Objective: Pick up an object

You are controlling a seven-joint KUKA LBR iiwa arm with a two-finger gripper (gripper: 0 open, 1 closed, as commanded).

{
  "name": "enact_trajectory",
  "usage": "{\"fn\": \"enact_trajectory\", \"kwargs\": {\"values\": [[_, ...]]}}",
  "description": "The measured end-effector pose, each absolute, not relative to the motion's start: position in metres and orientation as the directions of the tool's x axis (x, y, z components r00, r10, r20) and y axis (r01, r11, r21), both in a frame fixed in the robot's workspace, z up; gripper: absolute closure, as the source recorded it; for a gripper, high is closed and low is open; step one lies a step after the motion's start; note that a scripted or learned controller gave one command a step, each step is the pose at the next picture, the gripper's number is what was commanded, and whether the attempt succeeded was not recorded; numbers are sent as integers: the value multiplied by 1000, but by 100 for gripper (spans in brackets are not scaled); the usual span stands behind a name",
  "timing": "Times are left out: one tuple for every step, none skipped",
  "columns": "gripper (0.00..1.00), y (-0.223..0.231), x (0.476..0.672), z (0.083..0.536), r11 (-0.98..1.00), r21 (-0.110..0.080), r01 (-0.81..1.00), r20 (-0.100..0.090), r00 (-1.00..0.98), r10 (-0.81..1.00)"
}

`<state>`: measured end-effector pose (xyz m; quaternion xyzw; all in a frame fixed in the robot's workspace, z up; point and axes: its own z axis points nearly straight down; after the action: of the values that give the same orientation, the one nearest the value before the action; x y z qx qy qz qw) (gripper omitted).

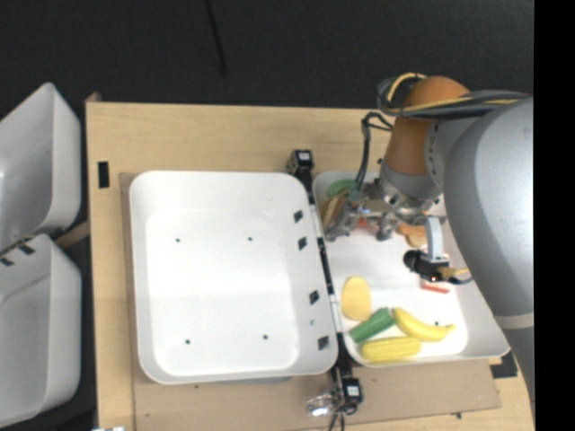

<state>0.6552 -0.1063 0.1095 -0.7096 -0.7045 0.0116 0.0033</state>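
You've got the grey arm with the orange band (415,142) reaching in over the right-hand shallow white bin (476,335), wrist pointed down at that bin's far end. The two-finger gripper (364,223) sits low over the bin's far-left corner, right beside the dividing rim shared with the left-hand shallow white bin (153,268). I can't tell how its hand stands, or whether anything is in it: the hardware there is a blur of grey metal. Candidate objects, all placed relative to the right-hand bin: a small green rounded piece (340,188) at the far-left corner, just beyond the gripper; a brownish piece (333,210) against the left rim, just beside the gripper and partly hidden by it; an orange-tan piece (415,235) mid-bin toward the far side, partly under the wrist. A pale yellow lemon-shaped object (357,298) lies near the left rim, toward the near half. At the near end, a green pepper-shaped object (372,324), a yellow banana (422,325) and a yellow corn-cob-shaped object (389,350) lie bunched together, touching or nearly so. A small black part with a red tip (429,268) hangs off the arm over mid-bin.
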Motion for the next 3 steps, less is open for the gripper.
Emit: {"fn": "enact_trajectory", "kwargs": {"values": [[0, -122, 675, 113, 2, 24, 1000, -13, -2, 1000], [0, -123, 692, 111, 0, 0, 1000, -7, 0, 1000], [100, -124, 695, 126, 7, 16, 1000, -13, -7, 1000]]}}
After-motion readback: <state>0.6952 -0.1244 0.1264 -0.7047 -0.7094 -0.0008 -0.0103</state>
